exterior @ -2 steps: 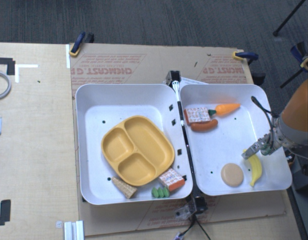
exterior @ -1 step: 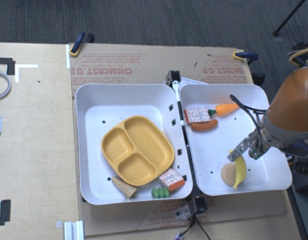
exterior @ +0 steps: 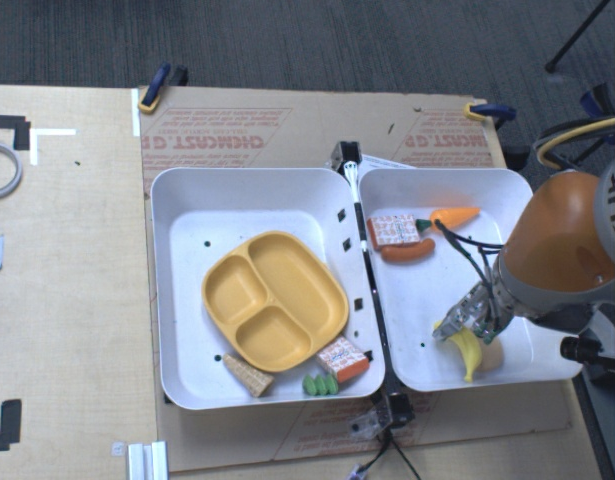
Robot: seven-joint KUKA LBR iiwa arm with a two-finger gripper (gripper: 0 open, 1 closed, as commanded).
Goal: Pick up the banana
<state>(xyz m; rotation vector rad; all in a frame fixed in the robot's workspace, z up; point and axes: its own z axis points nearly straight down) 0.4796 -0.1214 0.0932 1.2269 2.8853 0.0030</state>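
Banana (exterior: 470, 353) in right bin (exterior: 407, 363), near front-right corner, tilted, top end right at gripper (exterior: 465, 320). Gripper low over it, touching or just above; open/closed: can't tell. Sausage (exterior: 408, 252), carrot (exterior: 455, 216) at bin's back.

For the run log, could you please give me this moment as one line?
arm: over right bin | gripper: low, at banana | grasp: unconfirmed | banana: near front wall

A pale wooden bench (exterior: 67, 298) carries a flat cardboard sheet (exterior: 247, 133). Two white bins sit side by side on it, the left bin (exterior: 177, 298) touching the right bin (exterior: 407, 353).
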